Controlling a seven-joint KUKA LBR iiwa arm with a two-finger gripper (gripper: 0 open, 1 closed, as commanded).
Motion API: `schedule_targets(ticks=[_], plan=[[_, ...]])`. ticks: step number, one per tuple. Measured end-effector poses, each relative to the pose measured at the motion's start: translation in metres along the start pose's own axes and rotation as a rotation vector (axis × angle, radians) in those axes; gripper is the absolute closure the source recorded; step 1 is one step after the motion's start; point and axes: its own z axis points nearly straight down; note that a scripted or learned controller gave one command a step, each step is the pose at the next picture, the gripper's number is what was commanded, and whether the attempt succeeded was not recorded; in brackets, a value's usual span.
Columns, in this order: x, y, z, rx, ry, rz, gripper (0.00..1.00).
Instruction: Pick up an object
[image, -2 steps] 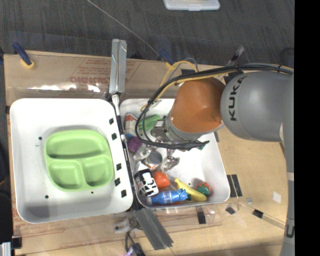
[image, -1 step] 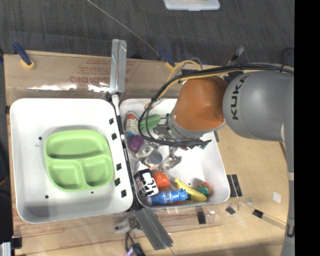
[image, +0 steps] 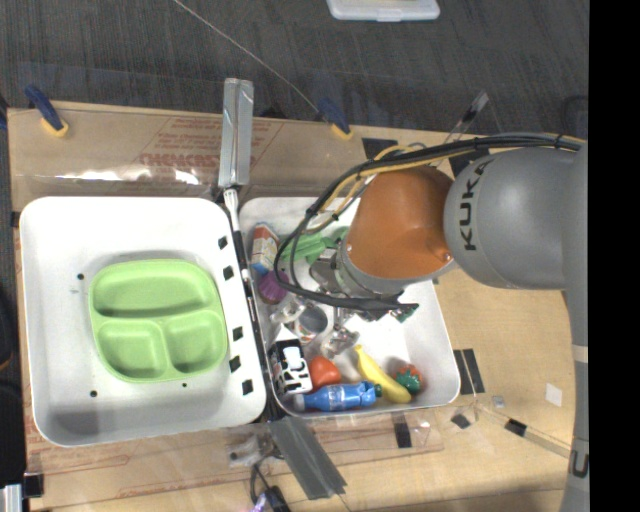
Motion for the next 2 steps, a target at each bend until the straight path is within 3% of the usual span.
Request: schedule_targets(ticks=[1, 2], plan=[[-0.0032, 0.0007, -0.0105, 0.001, -0.003, -0.008, 1.00], [-0.0032, 0.0008, -0.0102, 0.001, -0.003, -0.008, 0.00]])
